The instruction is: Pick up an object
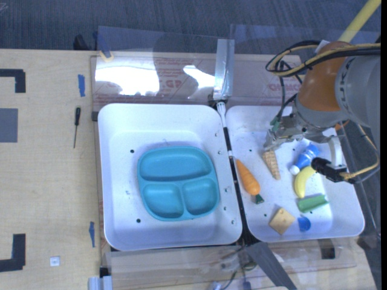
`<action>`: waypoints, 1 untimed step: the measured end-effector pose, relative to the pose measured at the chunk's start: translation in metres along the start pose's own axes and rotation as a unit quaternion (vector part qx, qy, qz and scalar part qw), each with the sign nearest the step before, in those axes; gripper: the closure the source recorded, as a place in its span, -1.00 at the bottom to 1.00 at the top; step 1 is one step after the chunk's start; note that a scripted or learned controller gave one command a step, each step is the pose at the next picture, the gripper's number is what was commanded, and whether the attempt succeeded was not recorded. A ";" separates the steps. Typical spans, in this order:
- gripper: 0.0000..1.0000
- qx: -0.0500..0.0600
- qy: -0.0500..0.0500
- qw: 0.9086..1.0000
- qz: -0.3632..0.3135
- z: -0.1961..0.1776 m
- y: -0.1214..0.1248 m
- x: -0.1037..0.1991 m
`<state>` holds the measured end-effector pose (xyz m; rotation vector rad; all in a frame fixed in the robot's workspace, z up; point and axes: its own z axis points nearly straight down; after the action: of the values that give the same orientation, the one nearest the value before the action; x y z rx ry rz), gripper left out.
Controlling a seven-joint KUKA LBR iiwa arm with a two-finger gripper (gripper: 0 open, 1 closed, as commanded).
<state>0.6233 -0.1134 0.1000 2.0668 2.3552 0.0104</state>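
Camera view: two white bins side by side on the bench, left bin [115, 162] and right bin [351, 222].

Left bin: one teal tray [177, 182] with three compartments, sitting roughly centre.

Right bin, counted:
- one carrot [248, 178], orange with a green end, near the bin's left wall, lying at a slant
- one cone [273, 164], tan and waffle-textured, just right of the carrot, wide end up toward the gripper
- one banana [304, 180], yellow, right of the cone
- one blue bottle-like item [305, 157], just above the banana, can't tell exactly what it is
- one green piece [312, 202], just below the banana
- one tan block [282, 220], near the bin's front edge
- one small blue piece [303, 224], just beside the block, on its right

That's seven loose items, all lying on the bin floor.

Arm comes in from the right, orange band above the wrist. Gripper [277, 136] is low over the back of the right bin, just above the cone's wide end. Jaws are too blurred and cluttered with cable to say whether they're open or closed; can't tell if they touch the cone.

One screwdriver [77, 124] lies on the bench, left of the bins.
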 end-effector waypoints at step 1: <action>-1.00 0.001 0.000 1.000 0.000 0.001 -0.001 0.000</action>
<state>0.6228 -0.1134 0.0989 2.0681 2.3560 0.0090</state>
